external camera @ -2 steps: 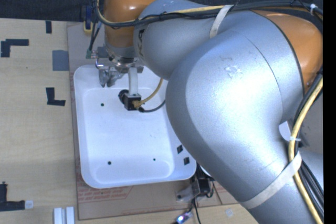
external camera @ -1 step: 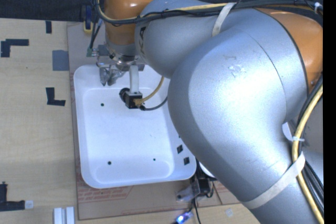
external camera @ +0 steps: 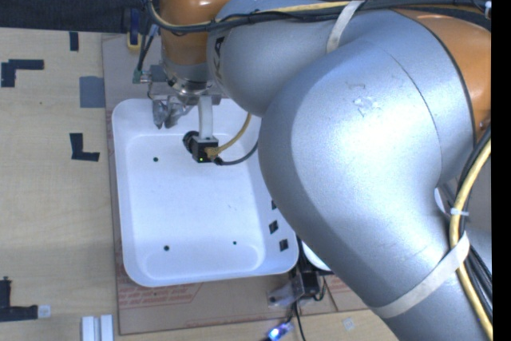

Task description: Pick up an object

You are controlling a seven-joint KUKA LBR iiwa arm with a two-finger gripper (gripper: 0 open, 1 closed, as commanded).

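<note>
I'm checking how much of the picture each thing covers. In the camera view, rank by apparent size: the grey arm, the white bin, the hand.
1. Grey arm, though nearness to the camera inflates it.
2. White bin.
3. Hand.

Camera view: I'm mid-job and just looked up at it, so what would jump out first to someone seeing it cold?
The huge grey arm swallows the right half of the picture, sweeping in from the right with its orange band at top centre. Below that band the claw hangs over the far edge of the white bin, and a small black part with a cable sits just right of it.
</note>
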